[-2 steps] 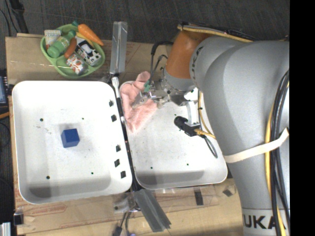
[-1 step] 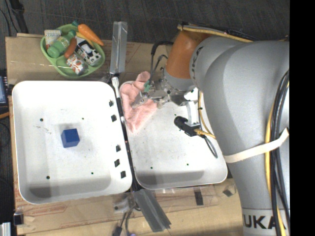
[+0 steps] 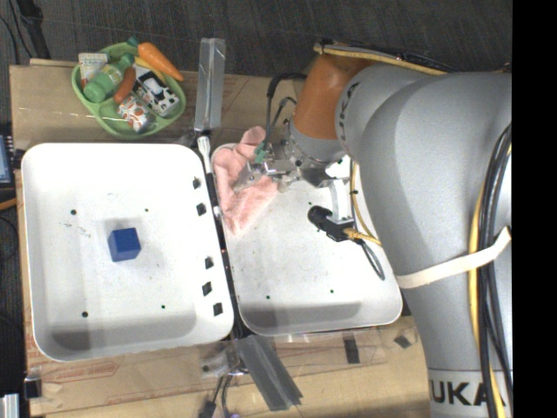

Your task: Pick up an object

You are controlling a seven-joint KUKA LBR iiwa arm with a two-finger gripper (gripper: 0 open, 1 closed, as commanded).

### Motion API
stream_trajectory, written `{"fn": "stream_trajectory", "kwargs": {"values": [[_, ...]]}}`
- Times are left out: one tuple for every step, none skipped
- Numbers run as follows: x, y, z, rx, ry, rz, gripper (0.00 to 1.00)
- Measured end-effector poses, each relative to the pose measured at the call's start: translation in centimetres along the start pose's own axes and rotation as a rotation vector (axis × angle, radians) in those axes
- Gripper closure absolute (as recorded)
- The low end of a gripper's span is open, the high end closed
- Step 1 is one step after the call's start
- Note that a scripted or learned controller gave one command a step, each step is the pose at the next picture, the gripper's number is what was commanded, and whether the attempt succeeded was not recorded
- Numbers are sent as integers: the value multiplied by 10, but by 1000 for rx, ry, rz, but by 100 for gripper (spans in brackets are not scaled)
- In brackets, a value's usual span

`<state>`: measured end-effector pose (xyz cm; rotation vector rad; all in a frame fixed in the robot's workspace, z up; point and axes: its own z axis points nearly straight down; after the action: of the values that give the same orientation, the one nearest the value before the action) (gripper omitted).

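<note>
- Gripper (image 3: 261, 168) down in the right bin (image 3: 296, 316), at its far left corner, pressed into the pink cloth (image 3: 239, 190).
- Cannot tell whether the claw is apart or clamped — metal parts and folds of fabric overlap there, and no clear gap or pinch reads out.
- Pink cloth bunched against the divider between the two bins, part of it riding up over the rim; probably shoved there rather than laid, which leaves little room on that side for a clean approach.
- Looks to be the object being tried for, judging from how close the tool sits — soft and crumpled, so likely to offer a fold to catch, but also likely to slip or drag along the wall.
- Blue cube (image 3: 124, 243) alone on the floor of the left bin (image 3: 52, 338), well apart from the arm; a simpler target in shape, yet untouched.
- Green bowl (image 3: 104, 116) of toy food, a carrot (image 3: 157, 57) among it, outside both bins at the bench's far left — apparently stock, not in play.
- Grey arm with orange band (image 3: 318, 94) arched over the right bin, hiding much of its right side.
- Pick not yet shown as made: nothing seen lifted clear of the bin floor.
</note>
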<state>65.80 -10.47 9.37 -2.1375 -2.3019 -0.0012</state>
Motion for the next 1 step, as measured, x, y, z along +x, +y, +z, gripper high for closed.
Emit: {"fn": "stream_trajectory", "kwargs": {"values": [[0, 0, 0, 0, 0, 0, 0]]}}
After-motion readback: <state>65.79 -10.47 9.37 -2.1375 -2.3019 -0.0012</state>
